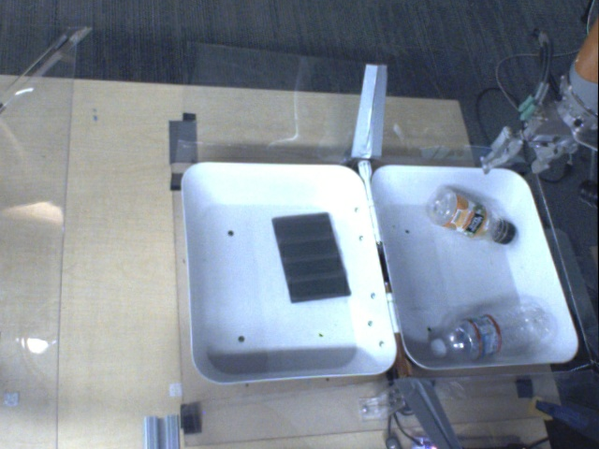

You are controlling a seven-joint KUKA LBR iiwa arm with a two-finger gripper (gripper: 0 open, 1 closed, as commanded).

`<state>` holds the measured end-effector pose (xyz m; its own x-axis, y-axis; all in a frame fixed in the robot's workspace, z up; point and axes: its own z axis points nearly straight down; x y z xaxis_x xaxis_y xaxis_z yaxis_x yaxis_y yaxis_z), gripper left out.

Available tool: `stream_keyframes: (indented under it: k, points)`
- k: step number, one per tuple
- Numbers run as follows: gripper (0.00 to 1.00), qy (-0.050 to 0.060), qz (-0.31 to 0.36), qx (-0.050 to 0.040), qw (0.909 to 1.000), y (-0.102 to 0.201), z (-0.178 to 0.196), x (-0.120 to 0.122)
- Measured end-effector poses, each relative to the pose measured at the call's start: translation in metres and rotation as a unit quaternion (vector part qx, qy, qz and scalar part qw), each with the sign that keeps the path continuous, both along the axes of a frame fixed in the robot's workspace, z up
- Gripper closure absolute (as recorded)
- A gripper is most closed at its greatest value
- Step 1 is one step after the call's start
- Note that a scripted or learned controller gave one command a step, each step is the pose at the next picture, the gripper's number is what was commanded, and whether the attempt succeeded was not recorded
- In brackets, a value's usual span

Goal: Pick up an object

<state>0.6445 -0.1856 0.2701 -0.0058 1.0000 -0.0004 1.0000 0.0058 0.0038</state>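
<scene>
1. The gripper [513,148] is seen above the far right corner of the right bin [543,279]; its fingers are held apart, nothing between them.
2. An amber-labelled bottle [470,217] is found lying near that corner, presumably the handiest target.
3. A clear bottle [473,337] lies by the bin's near wall.
4. A dark ribbed pad [311,256] rests in the left bin [215,251].

A pale wooden bench [103,251] bears two shallow white bins, left bin [201,279] touching right bin [533,195]
</scene>
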Motion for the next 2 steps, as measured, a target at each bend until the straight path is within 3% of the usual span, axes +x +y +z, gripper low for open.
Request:
stream_keyframes:
  k: [1, 2]
  points:
    - [0.00, 0.000, 0.072, 0.0001, 0.9974, 0.032, -0.113, 0.025]
    - [0.00, 0.001, 0.104, -0.0016, 0.9945, 0.042, -0.179, 0.026]
